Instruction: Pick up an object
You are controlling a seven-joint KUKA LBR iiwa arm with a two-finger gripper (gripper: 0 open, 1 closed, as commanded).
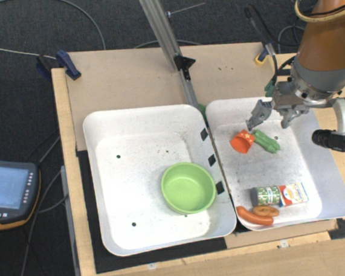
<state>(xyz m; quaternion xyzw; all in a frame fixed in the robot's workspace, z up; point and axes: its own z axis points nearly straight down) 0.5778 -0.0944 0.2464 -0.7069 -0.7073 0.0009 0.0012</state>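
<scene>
Two jaws (275, 114) stand spread and pinch nothing, right of centre. Just below and left lies the orange-and-green toy carrot (255, 141), long axis running left to lower right, in the right bin (327, 168). Open floor surrounds it; the bin divider sits farther left.

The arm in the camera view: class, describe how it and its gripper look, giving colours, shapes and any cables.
The arm is a thick, rounded column with an orange-brown band above a grey wrist section. A yellow ring sits near its top edge, and dark cables run beside it. The gripper is metallic grey, with two short angular fingers and a small green part on its left side.
</scene>
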